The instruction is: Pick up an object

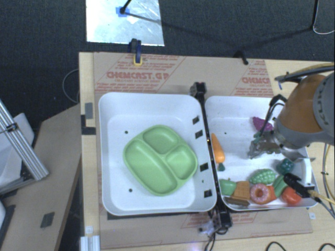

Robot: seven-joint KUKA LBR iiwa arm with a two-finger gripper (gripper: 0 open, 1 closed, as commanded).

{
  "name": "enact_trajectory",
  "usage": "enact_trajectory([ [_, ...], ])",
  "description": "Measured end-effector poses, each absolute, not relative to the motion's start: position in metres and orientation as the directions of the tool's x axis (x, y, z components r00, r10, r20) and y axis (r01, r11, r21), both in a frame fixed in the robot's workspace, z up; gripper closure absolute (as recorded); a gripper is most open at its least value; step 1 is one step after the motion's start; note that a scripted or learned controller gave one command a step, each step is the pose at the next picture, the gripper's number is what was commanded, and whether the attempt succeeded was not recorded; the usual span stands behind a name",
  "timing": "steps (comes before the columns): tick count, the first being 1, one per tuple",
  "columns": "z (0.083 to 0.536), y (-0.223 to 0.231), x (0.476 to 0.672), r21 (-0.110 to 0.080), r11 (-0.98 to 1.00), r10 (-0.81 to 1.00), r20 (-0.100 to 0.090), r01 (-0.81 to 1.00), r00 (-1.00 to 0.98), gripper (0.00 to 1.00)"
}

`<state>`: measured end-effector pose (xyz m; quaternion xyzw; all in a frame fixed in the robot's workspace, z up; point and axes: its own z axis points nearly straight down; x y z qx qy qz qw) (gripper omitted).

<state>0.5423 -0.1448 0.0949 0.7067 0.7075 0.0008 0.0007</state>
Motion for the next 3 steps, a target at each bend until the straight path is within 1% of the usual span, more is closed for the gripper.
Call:
enact_trajectory([
  [3,0.227,-0.136,0.549,0.005,0.006,1.0,-0.001,1.0,-0.006,1.0],
])
